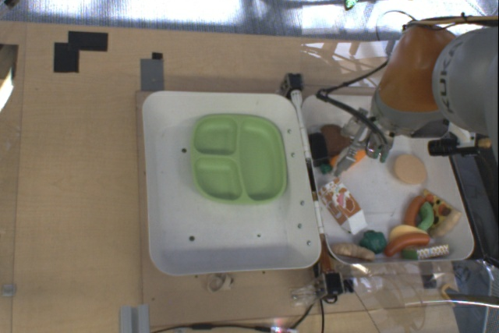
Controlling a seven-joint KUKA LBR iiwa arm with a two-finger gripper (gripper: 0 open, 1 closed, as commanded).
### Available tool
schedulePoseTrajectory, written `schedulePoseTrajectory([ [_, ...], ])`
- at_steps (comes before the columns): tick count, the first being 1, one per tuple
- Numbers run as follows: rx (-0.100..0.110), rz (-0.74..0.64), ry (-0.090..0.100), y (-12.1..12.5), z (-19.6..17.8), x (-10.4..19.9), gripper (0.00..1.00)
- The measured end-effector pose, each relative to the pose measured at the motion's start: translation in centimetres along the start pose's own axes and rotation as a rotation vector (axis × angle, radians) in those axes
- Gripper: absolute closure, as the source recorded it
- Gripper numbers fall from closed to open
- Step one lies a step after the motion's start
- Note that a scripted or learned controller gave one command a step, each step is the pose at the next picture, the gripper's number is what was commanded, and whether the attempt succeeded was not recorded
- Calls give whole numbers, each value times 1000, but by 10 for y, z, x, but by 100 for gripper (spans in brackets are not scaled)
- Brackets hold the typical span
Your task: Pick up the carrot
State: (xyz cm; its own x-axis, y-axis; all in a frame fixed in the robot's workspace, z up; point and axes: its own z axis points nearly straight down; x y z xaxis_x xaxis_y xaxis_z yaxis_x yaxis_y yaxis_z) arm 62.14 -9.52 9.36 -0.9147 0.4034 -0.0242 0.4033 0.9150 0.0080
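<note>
The carrot (348,159) is a small orange piece lying in the right bin (460,246) near its left wall, tilted up to the right. My gripper (369,144) is low in that bin, right at the carrot's upper right end and partly covering it. The grey arm with its orange band (413,70) reaches in from the right above it.
A green divided plate (238,157) lies in the left bin (179,246). The right bin also holds a brown piece (334,136), a snack packet (341,203), a round tan cookie (408,168), a green piece (374,240), a hot dog (407,239) and other toy food at the front right.
</note>
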Motion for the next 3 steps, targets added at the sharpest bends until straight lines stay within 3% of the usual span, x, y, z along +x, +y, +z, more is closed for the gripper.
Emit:
schedulePoseTrajectory([
  [1,-2,253,-2,-6,0,12,0],
  [2,-1,332,-2,-27,-1,20,0],
  [3,2,-30,-6,-61,-2,55,0],
])
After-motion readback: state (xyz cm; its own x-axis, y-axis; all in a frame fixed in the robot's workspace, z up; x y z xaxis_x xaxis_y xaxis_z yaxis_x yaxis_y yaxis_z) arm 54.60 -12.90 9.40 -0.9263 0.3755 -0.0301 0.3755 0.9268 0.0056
